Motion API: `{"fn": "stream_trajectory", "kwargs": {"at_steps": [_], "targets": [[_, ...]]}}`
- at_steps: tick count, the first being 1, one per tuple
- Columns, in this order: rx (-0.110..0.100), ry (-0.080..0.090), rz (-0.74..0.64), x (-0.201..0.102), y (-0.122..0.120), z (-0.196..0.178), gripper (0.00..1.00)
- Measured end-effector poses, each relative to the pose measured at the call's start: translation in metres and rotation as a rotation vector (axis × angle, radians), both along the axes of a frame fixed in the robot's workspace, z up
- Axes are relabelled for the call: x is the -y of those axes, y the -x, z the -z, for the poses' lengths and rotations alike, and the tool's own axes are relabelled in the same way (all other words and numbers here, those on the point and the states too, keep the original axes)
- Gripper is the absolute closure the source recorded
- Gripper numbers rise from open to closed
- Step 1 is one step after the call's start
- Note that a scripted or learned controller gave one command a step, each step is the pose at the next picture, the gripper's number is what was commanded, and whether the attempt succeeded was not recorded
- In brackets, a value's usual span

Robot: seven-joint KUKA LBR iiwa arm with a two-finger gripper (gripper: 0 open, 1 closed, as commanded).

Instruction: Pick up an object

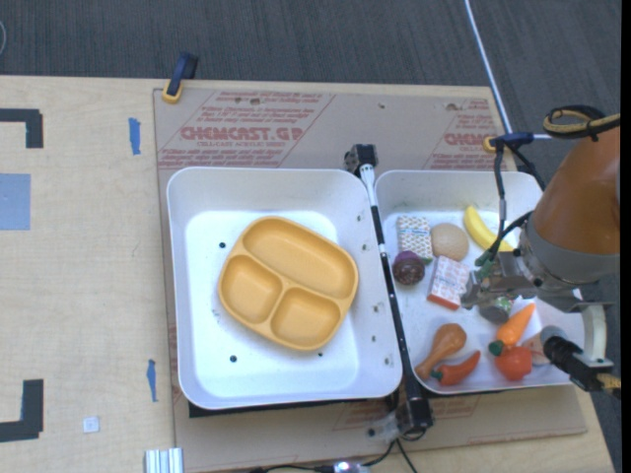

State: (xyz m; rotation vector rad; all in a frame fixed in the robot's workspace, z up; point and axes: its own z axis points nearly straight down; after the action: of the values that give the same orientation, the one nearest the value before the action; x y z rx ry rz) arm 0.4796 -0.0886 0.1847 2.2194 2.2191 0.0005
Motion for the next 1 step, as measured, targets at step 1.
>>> {"fn": "stream_trajectory", "kwargs": {"at_steps": [1], "targets": [[0.000,0.000,0.000,-0.0003,-0.0001,0.0000,0.00]]}}
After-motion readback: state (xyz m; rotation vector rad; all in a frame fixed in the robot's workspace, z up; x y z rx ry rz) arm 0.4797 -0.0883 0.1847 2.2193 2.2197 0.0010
